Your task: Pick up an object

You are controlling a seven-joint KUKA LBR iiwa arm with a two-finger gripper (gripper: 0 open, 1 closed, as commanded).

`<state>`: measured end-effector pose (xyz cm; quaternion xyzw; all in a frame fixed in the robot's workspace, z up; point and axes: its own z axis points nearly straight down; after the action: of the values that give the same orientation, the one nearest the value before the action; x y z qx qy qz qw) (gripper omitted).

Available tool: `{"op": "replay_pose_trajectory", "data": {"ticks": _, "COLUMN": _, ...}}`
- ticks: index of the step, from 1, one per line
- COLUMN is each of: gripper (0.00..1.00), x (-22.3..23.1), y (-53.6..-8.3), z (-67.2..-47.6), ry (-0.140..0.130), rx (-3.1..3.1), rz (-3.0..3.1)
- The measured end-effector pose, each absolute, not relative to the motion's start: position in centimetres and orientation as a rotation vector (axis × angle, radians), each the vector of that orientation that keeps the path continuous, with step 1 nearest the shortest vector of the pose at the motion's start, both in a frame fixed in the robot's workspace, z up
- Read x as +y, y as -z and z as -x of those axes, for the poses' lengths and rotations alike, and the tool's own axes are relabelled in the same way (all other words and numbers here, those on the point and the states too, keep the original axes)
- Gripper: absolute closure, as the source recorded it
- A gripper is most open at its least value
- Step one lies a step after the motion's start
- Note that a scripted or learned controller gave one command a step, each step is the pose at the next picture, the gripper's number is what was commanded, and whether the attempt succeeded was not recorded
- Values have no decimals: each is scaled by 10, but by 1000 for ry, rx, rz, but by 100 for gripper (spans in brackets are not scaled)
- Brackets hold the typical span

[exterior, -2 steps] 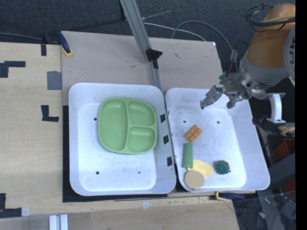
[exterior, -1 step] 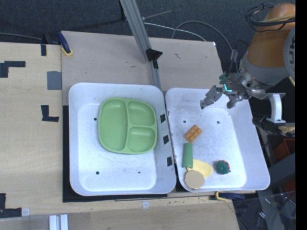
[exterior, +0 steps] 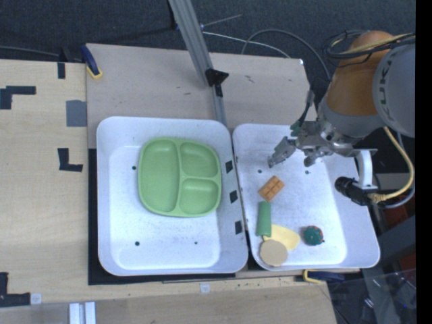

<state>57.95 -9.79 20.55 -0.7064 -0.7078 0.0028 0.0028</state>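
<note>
My gripper hangs over the upper part of the right bin, its two fingers spread apart and nothing between them. Below it and slightly left lies a small orange waffle-patterned block. Further down lie a green cylinder, a yellow flat piece, a tan round disc and a small dark green and red ball-like toy. All of these rest on the right bin's floor, apart from the gripper.
The left bin holds a green divided plate. A metal pole slants down to the divide between the bins. The arm's grey body and orange band stand at the right, with cables beside the bin.
</note>
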Motion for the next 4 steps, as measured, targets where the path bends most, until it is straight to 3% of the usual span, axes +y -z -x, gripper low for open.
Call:
{"op": "replay_pose_trajectory", "data": {"ticks": 2, "gripper": 0, "x": -96, "y": -114, "z": -582, "ry": -8, "rx": -2220, "rz": 2215}}
{"op": "replay_pose_trajectory", "data": {"ticks": 3, "gripper": 100, "x": -95, "y": -126, "z": -583, "ry": -3, "rx": -2223, "rz": 2215}}
{"op": "replay_pose_trajectory", "data": {"ticks": 4, "gripper": 100, "x": -102, "y": -183, "z": -589, "ry": 3, "rx": -2224, "rz": 2223}}
